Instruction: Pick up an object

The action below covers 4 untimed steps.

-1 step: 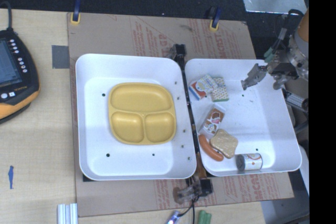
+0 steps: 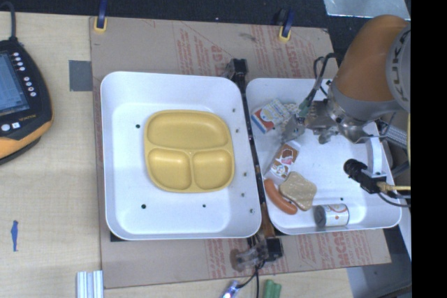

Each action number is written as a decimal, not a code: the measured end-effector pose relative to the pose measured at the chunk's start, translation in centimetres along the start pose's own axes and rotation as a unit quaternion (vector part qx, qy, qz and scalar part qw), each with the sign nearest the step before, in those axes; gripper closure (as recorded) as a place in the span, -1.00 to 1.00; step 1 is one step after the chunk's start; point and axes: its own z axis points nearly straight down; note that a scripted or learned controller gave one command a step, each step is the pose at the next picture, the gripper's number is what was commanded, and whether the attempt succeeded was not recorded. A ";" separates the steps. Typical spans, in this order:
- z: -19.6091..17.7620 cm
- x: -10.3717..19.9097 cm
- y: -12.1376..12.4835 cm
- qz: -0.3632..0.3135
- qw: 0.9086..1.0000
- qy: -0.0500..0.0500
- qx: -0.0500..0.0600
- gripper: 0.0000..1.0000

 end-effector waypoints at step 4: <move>6.6 -1.8 -2.5 -0.001 1.000 0.000 -0.001 -1.00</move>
